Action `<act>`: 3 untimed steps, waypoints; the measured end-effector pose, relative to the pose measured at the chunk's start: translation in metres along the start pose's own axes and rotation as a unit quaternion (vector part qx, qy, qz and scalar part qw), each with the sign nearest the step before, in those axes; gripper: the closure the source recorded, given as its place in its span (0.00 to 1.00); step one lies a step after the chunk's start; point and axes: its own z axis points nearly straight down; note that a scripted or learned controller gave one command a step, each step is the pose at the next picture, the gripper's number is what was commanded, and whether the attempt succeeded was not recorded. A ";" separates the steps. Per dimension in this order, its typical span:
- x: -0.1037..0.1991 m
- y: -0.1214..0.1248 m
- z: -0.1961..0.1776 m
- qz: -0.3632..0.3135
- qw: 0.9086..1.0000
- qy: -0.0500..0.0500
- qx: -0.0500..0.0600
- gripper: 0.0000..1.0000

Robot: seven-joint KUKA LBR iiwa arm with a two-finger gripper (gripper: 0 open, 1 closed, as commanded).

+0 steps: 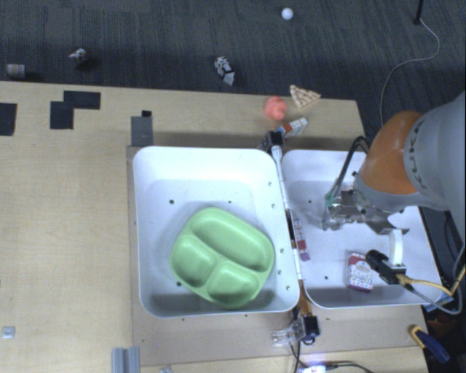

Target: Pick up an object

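The wooden counter (65, 240) carries dark rectangular patches (73, 108) at its far left. On its far edge, right of centre, lie a pink ball (275, 108) and, just to its right, a tan wedge (304, 95), perhaps a toy pizza slice. A small red-and-white tube (295, 127) lies near them. Beyond the counter, on the dark carpet (160, 36), sit a white ball (287, 13) and a few small, indistinct bits of clutter (225, 70).

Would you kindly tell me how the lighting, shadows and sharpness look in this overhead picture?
Camera view: even, soft light, no harsh glare on the white bins; the green divided plate casts a dim shadow toward the near wall; the gripper and the small carton look slightly blurred, and the dark floor's scattered bits are indistinct.
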 end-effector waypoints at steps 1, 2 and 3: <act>-0.048 0.059 -0.081 0.000 1.000 0.000 0.004 1.00; -0.047 0.058 -0.080 0.000 1.000 0.001 0.006 0.00; -0.005 0.058 0.002 0.001 1.000 0.001 0.002 0.00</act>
